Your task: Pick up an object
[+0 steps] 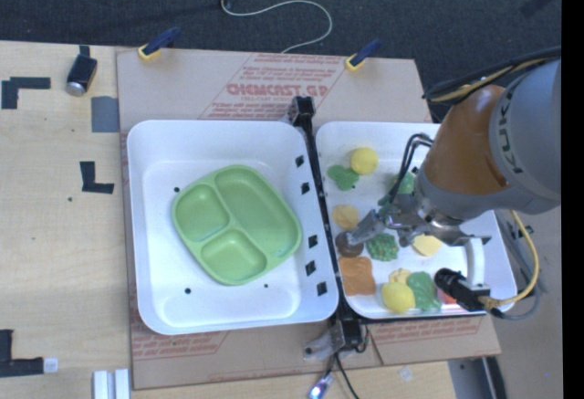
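Nothing lifted yet, so the pick is all to come. The grey arm with the orange band (474,155) leans in from the right, wrist bent low over the right-hand shallow white bin (497,301), gripper (379,225) down among the toys. Whether the fingers are spread or closed I cannot tell; they blur into the clutter. Nearest candidates: a dark green leafy plastic piece (382,247) just beside the tip and a brown round piece (349,244) next to it. A yellow ball (364,160) sits further back. The green sectioned plastic tray (236,223) lies alone in the left-hand white bin (146,151).
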